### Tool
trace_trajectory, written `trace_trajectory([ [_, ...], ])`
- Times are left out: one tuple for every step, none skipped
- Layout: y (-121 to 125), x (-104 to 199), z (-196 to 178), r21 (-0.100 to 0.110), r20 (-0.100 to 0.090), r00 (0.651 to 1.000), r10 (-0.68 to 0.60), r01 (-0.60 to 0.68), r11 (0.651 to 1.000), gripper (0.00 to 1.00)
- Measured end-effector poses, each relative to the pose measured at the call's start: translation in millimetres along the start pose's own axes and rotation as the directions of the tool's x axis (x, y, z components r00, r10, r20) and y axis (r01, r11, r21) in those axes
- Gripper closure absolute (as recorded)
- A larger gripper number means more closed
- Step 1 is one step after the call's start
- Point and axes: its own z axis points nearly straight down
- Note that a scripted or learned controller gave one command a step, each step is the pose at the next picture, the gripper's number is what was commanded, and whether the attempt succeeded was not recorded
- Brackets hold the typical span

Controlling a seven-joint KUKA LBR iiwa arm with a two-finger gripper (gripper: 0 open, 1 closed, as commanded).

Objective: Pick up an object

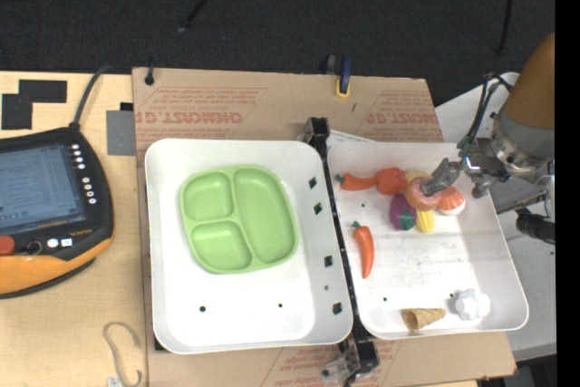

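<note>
Arm's jaws over pink toy, right bin; grip state unclear

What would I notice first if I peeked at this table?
Probably the bright green plate with three sections, sitting in the left white bin. Next, the little heap of colorful toy food at the back of the right white bin, with the robot's pincer right at it, and a red pepper lying alone nearer the middle.
</note>
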Motion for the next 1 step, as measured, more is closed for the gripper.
trace_trajectory([
  [2.9,-0.3,-9.2,-0.014,0.003,1.000,-0.002,0.002,1.000,0.00],
])
